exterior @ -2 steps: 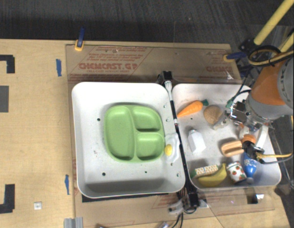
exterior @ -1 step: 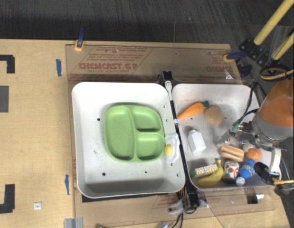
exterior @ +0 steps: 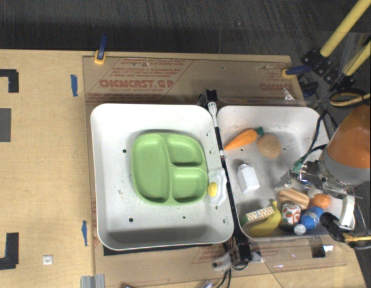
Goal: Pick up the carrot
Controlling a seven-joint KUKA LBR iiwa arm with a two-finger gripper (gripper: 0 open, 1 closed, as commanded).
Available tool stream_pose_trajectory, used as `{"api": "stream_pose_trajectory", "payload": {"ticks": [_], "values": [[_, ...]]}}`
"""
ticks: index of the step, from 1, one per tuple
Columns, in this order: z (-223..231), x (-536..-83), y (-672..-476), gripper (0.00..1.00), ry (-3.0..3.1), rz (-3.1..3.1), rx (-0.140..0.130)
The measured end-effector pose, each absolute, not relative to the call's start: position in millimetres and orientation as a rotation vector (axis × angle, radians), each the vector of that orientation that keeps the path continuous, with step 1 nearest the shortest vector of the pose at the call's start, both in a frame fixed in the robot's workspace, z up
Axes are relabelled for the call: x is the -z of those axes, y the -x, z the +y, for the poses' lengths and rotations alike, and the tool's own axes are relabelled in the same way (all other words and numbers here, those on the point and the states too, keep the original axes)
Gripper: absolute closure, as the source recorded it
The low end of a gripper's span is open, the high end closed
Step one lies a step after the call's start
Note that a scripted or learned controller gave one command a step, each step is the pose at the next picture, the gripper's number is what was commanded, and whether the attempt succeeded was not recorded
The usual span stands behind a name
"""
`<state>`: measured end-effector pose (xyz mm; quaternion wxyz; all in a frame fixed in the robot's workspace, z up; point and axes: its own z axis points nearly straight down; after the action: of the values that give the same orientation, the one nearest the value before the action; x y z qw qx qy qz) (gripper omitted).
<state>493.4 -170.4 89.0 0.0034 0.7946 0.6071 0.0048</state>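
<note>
The carrot (exterior: 242,139), orange with a green top, lies in the upper left part of the right bin (exterior: 293,117), tip toward the divider. The arm reaches in from the right, its orange band (exterior: 354,138) over the bin's right rim. My gripper (exterior: 309,179) hangs low over the cluttered lower right corner of that bin, well right of and below the carrot. Nothing can be seen held in it.
A tan ball (exterior: 270,146) rests just right of the carrot. A white bottle (exterior: 248,177), a banana (exterior: 264,221), a bread roll (exterior: 293,195), a small can (exterior: 290,212) and blue and orange pieces crowd the lower right. The left bin (exterior: 107,161) holds a green divided plate (exterior: 170,167).
</note>
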Motion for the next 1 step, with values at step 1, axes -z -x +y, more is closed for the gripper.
{"api": "stream_pose_trajectory", "payload": {"ticks": [1], "values": [[-115.9, -89.1, -483.5, 0.00, -2.336, 2.079, -0.009]]}}
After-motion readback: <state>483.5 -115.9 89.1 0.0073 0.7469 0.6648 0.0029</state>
